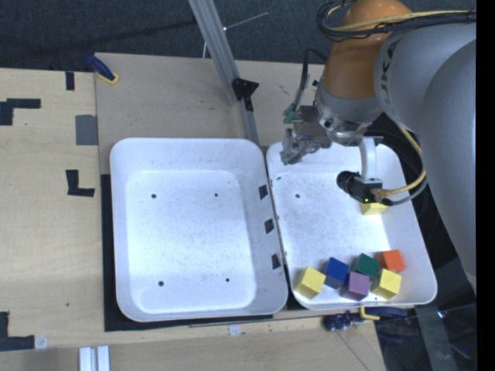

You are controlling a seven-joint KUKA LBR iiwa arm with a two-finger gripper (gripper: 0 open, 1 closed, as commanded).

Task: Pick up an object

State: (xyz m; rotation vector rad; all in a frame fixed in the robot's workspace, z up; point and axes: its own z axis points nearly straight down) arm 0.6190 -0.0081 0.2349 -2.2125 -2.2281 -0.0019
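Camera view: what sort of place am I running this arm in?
Most likely a robotics lab bench set up for grasping trials. Two shallow white bins, the left bin and right bin, sit on a tape-marked bench, with small coloured blocks under the gripper.

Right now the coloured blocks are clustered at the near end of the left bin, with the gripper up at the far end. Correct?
Not quite. The camera view shows the coloured blocks clustered at the near end of the right bin, not the left. The gripper is at that bin's far end.
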